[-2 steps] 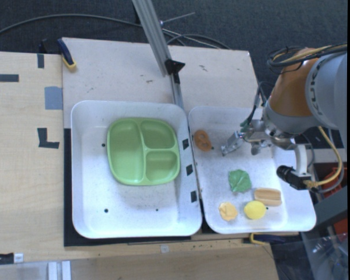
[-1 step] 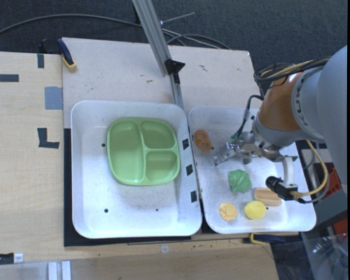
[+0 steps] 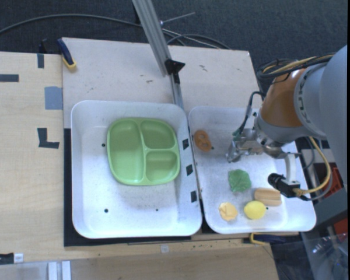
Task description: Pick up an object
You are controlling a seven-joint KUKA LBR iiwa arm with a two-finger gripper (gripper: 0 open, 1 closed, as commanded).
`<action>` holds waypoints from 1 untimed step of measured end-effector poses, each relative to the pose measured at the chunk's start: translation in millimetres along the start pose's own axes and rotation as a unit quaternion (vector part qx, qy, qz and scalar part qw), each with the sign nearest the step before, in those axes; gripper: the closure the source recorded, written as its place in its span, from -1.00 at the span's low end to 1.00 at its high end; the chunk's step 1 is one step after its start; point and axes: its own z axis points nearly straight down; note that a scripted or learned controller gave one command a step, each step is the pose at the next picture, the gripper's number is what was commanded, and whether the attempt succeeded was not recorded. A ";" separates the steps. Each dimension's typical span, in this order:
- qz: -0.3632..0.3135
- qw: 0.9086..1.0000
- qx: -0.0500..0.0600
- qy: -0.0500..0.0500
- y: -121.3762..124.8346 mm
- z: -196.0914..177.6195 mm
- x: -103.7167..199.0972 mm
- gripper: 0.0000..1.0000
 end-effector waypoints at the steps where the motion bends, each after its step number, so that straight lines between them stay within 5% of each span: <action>1: 0.000 1.000 -0.004 -0.001 -1.0 -57.0 10.1 1.00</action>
